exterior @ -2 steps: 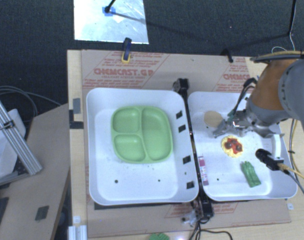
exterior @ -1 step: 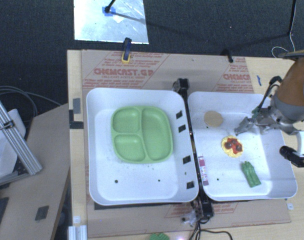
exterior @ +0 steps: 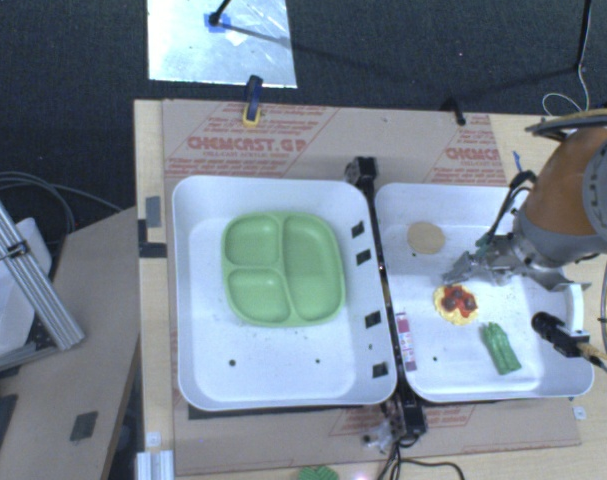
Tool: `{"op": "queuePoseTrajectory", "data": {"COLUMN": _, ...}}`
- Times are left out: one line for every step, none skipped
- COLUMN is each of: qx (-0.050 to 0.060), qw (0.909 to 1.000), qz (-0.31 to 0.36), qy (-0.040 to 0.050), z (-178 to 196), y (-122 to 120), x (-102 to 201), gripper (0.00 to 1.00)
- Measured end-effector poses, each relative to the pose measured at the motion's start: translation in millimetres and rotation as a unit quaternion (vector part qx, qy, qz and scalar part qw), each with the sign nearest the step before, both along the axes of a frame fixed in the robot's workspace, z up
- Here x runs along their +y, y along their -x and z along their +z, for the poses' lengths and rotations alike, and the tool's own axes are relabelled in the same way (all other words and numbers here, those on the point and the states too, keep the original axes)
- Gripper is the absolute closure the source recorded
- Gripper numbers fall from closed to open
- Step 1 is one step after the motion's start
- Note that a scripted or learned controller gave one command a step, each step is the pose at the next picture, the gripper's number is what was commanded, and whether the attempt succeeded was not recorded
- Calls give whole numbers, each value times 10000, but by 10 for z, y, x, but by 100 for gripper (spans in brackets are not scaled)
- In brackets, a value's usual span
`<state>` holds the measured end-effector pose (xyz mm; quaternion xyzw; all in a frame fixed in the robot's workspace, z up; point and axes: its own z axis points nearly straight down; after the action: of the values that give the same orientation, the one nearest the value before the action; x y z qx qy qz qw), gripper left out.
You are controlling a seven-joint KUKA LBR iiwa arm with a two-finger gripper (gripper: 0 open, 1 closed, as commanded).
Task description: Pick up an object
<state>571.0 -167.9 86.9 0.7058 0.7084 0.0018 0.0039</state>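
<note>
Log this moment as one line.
end effector: above right bin, holding nothing | pizza toy: just below it | green tray: left bin

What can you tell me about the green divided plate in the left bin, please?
The green plate is a pale green tray with rounded corners, and it looks like plastic. Raised ridges split it into three sections: one long section on one side and two smaller ones beside it. It lies flat, right side up, near the middle of the left bin, turned slightly askew to the bin's walls. The sections look bare, and only the bin floor touches the plate. The gripper is over in the right bin.
</note>
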Motion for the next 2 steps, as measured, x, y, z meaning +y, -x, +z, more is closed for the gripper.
{"op": "queuePoseTrajectory", "data": {"qx": 43, "qw": 10000, "qz": -20, "qy": -19, "z": 43, "y": 428, "x": 176, "gripper": 0}}
{"op": "queuePoseTrajectory", "data": {"qx": 18, "qw": 10000, "qz": -8, "qy": -23, "z": -7, "y": 290, "x": 103, "gripper": 0}}
